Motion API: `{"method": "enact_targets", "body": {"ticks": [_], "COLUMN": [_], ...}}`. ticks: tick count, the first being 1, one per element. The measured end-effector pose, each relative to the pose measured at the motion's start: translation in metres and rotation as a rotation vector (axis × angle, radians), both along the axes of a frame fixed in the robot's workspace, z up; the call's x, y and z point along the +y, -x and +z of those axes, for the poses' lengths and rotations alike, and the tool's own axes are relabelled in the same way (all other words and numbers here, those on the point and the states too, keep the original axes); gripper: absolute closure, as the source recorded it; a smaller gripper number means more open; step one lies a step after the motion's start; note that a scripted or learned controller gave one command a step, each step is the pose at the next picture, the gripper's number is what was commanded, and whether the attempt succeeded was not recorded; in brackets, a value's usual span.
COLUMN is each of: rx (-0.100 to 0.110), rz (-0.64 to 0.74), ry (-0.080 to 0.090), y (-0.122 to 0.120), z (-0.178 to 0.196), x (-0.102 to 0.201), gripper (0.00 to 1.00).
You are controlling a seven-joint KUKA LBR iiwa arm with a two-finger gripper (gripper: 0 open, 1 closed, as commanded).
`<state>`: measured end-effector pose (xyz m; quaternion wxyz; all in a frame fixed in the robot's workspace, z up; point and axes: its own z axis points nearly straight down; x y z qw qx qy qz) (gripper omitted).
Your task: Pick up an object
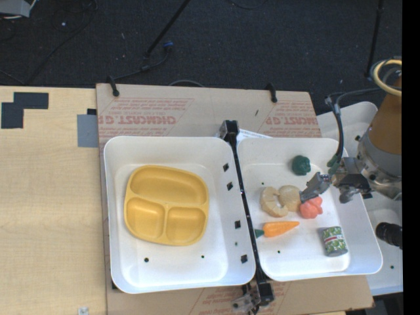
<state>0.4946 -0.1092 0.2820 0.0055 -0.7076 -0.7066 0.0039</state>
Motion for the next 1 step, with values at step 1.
{"method": "enact_targets", "body": {"ticks": [1], "rx": [-0.009], "rz": [0.002], "ry": [0.001], "y": [-0.0015], "z": [0.0046], "x": [-0.0001], "gripper": [0.00]}}
